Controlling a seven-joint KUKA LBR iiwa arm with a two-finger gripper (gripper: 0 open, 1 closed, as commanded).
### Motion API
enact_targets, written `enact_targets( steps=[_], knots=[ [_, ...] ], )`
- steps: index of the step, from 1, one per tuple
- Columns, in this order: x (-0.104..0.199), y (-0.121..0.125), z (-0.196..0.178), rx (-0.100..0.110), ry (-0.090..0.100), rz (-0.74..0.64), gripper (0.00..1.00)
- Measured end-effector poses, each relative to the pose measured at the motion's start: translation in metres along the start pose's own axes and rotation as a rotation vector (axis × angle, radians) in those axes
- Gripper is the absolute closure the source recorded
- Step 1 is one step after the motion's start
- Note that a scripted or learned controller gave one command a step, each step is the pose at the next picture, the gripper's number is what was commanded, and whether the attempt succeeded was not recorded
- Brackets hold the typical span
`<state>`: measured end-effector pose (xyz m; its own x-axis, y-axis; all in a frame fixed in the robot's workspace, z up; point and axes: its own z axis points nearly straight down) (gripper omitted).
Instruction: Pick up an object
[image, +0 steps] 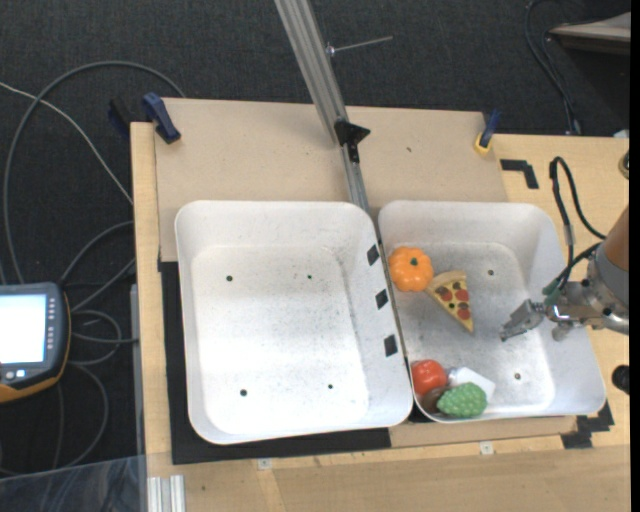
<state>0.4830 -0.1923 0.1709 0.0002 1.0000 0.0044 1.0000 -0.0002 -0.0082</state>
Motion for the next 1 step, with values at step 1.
enact_targets(
  steps=[1],
  knots=[
    [0.0005,0.005,0.0615,-0.001,0.0,0.0,0.0]
  ],
)
